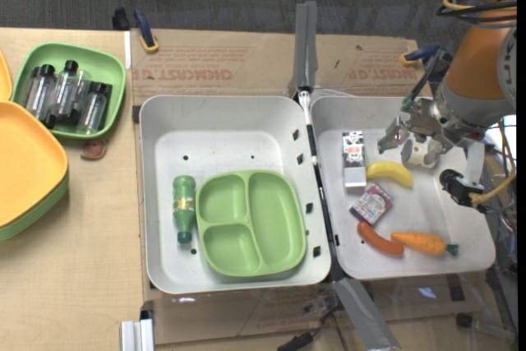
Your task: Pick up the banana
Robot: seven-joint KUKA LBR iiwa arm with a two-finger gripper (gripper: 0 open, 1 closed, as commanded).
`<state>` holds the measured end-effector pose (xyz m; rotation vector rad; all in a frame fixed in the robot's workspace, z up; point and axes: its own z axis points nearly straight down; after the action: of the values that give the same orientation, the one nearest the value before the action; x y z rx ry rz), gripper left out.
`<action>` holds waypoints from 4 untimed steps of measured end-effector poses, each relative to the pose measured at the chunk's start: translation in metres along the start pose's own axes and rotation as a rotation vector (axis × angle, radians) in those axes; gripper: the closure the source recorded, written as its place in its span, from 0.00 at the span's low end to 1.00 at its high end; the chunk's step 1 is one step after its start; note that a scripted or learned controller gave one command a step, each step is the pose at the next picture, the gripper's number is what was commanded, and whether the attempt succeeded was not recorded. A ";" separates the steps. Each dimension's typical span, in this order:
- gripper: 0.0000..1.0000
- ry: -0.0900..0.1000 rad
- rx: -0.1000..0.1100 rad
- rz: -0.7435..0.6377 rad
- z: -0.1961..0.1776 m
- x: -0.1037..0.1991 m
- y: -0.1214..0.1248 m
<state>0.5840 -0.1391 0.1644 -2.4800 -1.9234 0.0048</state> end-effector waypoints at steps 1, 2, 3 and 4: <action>0.00 0.000 -0.001 -0.068 0.074 -0.028 -0.024; 0.00 -0.001 -0.003 -0.071 0.073 -0.027 0.038; 0.00 0.000 0.017 -0.211 0.074 -0.047 0.085; 1.00 -0.002 0.018 -0.214 0.065 -0.046 0.085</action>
<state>0.6547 -0.2051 0.0996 -2.2515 -2.1680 0.0238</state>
